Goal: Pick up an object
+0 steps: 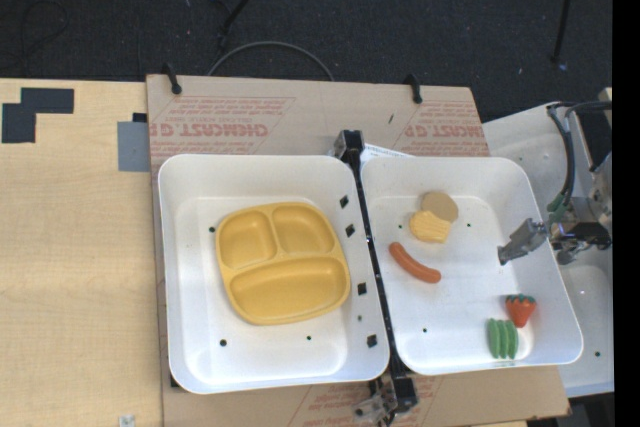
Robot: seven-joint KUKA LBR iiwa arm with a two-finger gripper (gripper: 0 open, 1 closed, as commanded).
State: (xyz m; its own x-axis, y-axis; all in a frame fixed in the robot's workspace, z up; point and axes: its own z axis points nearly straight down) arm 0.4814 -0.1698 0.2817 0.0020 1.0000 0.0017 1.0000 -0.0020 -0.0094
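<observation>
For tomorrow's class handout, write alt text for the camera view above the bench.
A robot gripper hovers at the right bin's right edge; inside lie a sausage, corn, a biscuit, a strawberry and a green pod. The left bin holds a yellow divided tray.

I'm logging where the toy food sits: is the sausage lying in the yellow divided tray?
No, the sausage lies on the right bin's floor, while the yellow divided tray sits in the left bin.

Bench [70, 265] bearing two white bins [190, 315]
</observation>
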